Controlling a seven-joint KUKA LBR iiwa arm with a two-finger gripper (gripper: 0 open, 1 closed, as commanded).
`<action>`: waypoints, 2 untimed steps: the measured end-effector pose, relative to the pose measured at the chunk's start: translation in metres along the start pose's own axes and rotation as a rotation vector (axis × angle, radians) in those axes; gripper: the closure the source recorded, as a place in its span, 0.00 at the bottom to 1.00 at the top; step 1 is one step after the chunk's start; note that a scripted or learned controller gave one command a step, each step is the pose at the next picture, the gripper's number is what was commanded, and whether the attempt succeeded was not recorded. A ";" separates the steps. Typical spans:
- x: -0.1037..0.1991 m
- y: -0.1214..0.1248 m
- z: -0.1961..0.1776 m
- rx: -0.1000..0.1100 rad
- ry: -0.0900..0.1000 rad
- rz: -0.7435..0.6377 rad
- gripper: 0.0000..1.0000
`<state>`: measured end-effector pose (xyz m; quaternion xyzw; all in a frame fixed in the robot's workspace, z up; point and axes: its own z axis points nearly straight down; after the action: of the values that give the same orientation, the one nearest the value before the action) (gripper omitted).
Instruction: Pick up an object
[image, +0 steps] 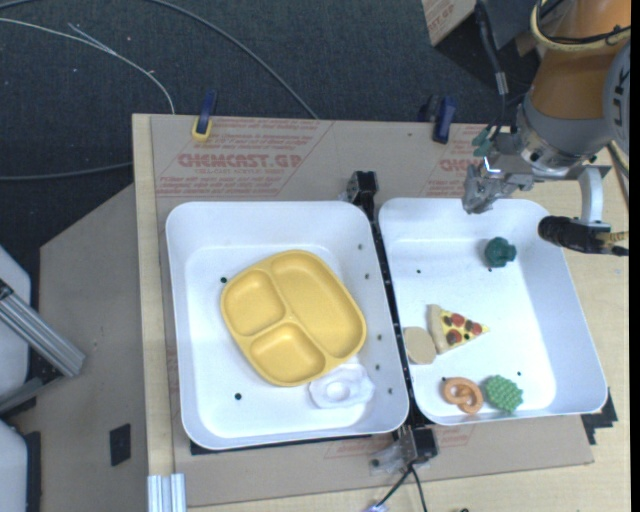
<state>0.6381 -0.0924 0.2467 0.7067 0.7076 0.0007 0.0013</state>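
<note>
Tool: the tool (480, 196) hung over the right bin's (560, 300) far edge; whether spread or pinched, I could not tell.
Nearest thing: a dark green toy (499, 251) lay just below it, toward the camera.
Farther: pizza slice (456, 327), well apart.

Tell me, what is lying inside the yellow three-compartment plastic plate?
Nothing shows in the yellow three-compartment plastic plate: all three hollows look bare. A white fried-egg toy lies beside its lower edge, in the left white bin. Whatever is under the plate is covered.
</note>
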 end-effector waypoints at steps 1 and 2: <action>0.060 -0.002 -0.001 0.006 0.003 -0.005 1.00; 0.111 0.000 0.007 0.008 0.003 -0.005 1.00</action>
<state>0.6380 0.0185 0.2393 0.7051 0.7091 -0.0011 -0.0025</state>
